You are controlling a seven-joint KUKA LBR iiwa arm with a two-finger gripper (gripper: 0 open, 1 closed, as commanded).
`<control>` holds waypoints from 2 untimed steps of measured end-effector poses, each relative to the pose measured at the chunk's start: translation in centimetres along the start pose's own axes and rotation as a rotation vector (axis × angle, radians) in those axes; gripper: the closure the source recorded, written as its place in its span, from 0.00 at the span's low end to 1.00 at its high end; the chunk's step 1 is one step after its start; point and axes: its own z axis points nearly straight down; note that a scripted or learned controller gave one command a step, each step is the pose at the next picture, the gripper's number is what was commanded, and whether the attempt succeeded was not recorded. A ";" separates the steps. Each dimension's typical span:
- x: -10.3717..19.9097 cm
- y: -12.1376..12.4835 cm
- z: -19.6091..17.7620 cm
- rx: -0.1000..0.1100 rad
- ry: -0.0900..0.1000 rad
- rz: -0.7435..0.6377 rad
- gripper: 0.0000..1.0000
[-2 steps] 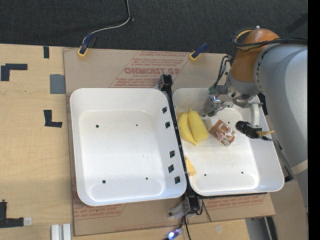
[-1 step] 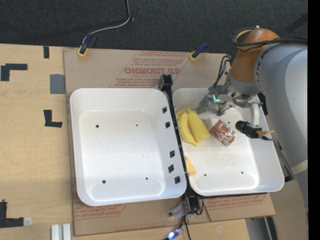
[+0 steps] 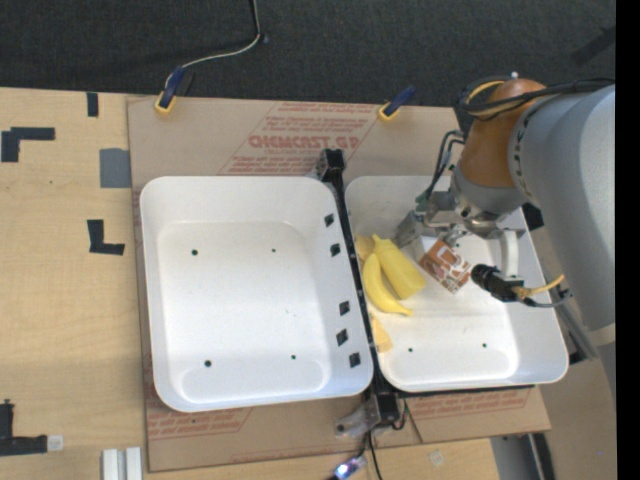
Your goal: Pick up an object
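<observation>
The arm hangs low over the right bin, so its tool could push the things aside and miss. That bin holds a banana near its left wall and a small brown packet under the tool. I cannot tell the tool's state.

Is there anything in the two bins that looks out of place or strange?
Nothing looks spilled or broken. The bananas lie against the left wall of the right bin, and a small brown packet sits tilted under the gripper.
</observation>
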 end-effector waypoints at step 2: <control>-1.7 -9.9 -0.2 0.001 0.022 0.000 1.00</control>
